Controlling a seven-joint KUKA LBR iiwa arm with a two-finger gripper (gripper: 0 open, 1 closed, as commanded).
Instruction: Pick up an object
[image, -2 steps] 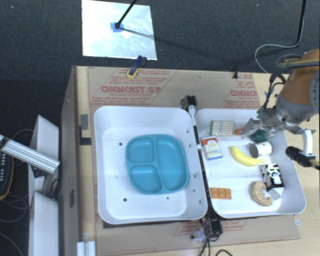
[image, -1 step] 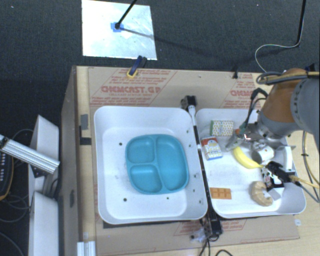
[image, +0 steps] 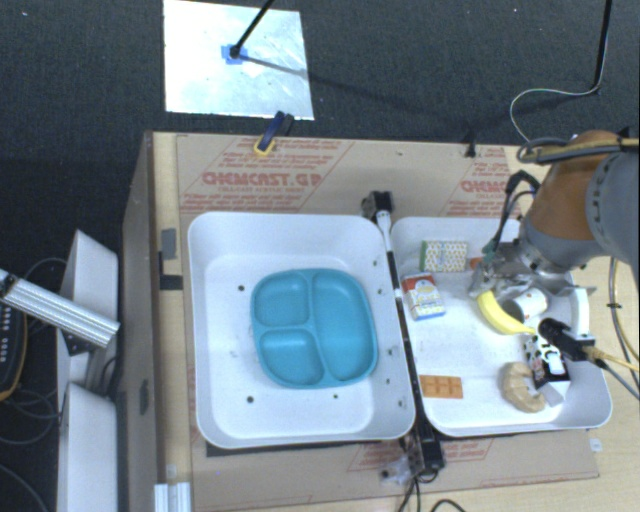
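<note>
Camera view, near rim first: a beige rounded lump (image: 520, 388) sits in the front corner of the right shallow white bin (image: 598, 408), and a flat orange card (image: 441, 386) lies well apart from it along the same front edge. Moving up the bin, here is the one that matters: a yellow curved banana (image: 500, 315), lying flat on the bin floor near the middle of the right bin.

Over it hangs the grey arm with the orange band (image: 572, 205), reaching in from the right, and its gripper (image: 497, 272) sits low, just beside the banana's far end. Whether that gripper is open or closed I cannot tell; the wrist hides it from up here.

So the relation to watch is this: the banana lies on the camera side of the gripper, close in, with its long axis running on a slant from the far left down to the near right (a curve, not a straight bar). In my judgement it is the nearest candidate for a pick, and the gripper would want to close across that slant, not along it.

Further left in the same bin, a small red and white carton (image: 424, 297) and a pale box with green dots (image: 443, 256) lie near the divider, well apart from the gripper. The left shallow white bin (image: 215, 300) holds a blue divided plastic plate (image: 313, 327).
</note>
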